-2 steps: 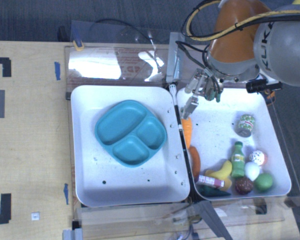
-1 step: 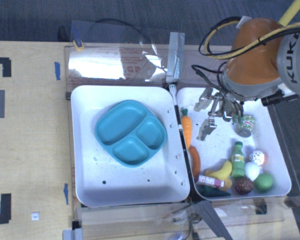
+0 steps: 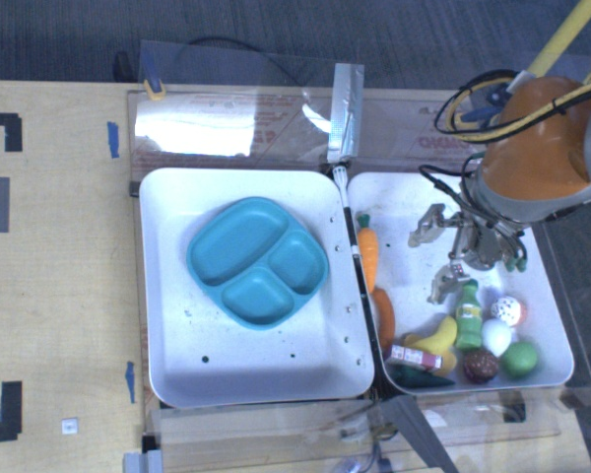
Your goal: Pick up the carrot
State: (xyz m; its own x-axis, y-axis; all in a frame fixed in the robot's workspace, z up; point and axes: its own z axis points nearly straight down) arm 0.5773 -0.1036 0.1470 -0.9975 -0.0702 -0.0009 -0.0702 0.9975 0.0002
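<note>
Scene is evenly and brightly lit from overhead. Strong glare is noted on the clear panel (image 3: 217, 126) behind the bins. Shadows are soft. Slight overall softness is observed.

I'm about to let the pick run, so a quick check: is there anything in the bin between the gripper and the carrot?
Nothing visible. The gripper hangs over the right bin, and the carrot lies along that bin's left wall, with bare white floor between them. The other toys are piled toward the near edge, off that path.
</note>
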